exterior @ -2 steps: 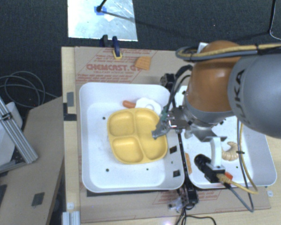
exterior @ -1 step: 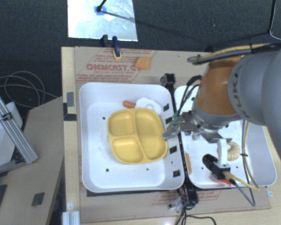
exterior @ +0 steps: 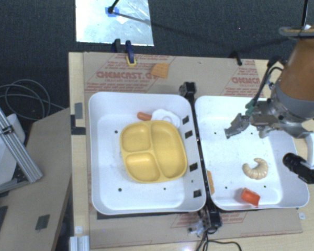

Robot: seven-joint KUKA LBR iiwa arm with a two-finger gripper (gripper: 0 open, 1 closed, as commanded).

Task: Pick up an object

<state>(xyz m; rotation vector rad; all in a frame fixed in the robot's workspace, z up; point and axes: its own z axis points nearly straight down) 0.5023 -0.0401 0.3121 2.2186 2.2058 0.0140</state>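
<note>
Nearest the front edge of the right bin [exterior: 290,200] sits a small orange block [exterior: 249,195], and just behind it a pale, curled croissant-shaped piece [exterior: 256,168]; either would do as the object to pick. Both lie near the front right corner, so a descent there could, I'd guess, catch a finger on the bin wall or nudge the piece against it instead of closing round it. Further back, the gripper [exterior: 247,124] hangs above bare floor in the middle of that bin, its two fingers spread and nothing between them (well apart from both pieces, so closing here would grab only air). In the left bin [exterior: 102,140] a yellow divided plate [exterior: 152,153] partly covers a white item [exterior: 166,116] and a small orange one [exterior: 144,116].
</note>
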